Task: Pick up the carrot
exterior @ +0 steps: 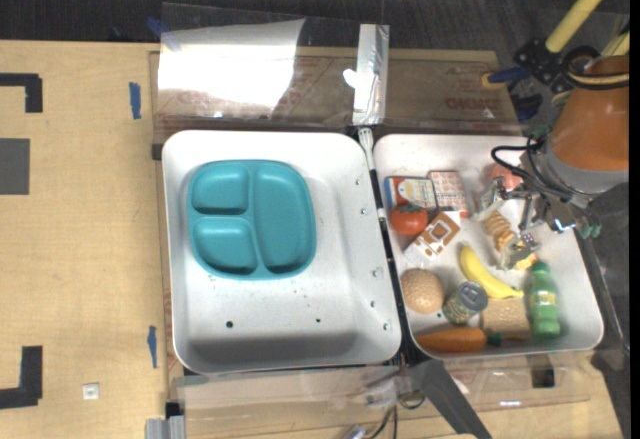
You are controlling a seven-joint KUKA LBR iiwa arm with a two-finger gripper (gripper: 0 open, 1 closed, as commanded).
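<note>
The carrot [452, 338] is orange and lies flat along the front wall of the right bin [590, 327], just in front of a small can [465, 303] and a brown round item [422, 291]. My gripper [512, 215] hangs over the back right part of that bin, above a clutter of small items, well behind and to the right of the carrot. The grey arm with its orange band [598, 122] comes in from the right edge. Nothing of the carrot is near the gripper.
The right bin also holds a tomato [408, 220], a banana [487, 274], a green bottle [543, 300], a bread-like piece [506, 318] and some small boxes [430, 192]. A teal divided plate [252, 217] lies in the left bin [340, 327].
</note>
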